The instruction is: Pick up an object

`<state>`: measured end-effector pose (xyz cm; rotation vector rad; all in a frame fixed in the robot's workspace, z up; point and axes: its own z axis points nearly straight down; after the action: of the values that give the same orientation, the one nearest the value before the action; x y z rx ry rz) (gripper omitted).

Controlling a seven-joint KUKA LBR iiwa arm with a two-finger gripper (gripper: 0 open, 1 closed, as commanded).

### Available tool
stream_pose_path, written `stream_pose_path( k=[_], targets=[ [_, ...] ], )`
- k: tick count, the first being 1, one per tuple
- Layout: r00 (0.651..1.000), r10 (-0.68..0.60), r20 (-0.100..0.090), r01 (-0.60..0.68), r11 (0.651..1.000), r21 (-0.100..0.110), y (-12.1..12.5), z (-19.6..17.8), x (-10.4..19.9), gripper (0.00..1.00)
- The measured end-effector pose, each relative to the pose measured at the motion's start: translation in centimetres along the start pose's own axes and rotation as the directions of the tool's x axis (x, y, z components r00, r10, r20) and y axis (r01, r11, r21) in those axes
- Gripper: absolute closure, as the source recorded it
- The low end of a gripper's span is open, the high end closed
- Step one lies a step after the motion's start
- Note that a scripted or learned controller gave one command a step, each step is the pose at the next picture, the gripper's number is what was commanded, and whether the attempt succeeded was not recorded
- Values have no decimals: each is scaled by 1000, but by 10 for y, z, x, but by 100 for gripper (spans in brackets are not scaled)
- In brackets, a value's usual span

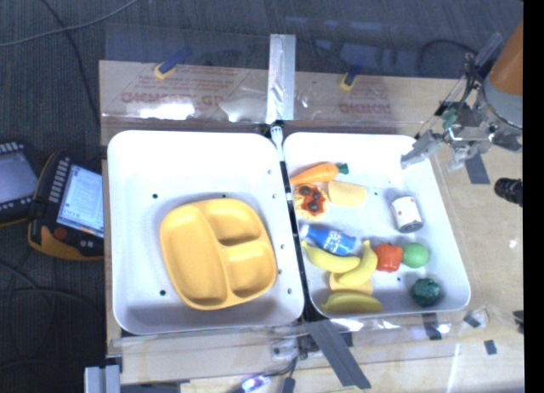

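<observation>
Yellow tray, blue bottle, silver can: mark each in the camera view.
yellow tray (219, 251): camera view, on the divider ridge between its compartments.
blue bottle (332, 241): camera view, middle of its body, on the label.
silver can (406, 212): camera view, middle of its side wall.

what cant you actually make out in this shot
- Tool, camera view: small and blurred at the right bin's far corner, so finger opening is unreadable.
- Arm: cut off by the right edge past the orange band.
- White can: label too small to read.
- Blue bottle: partly covered by the banana.
- Handheld screen: text too small.
</observation>
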<state>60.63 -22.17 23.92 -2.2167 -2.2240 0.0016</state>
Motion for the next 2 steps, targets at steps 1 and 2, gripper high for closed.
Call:
stream_pose_path(
  k=[1, 2],
  targets=[
    [999, 38, 1, -38, 999, 2, -20, 89, 0, 0],
    [998, 56, -8, -56, 998, -7, -15, 142, 13, 0]
  ],
)
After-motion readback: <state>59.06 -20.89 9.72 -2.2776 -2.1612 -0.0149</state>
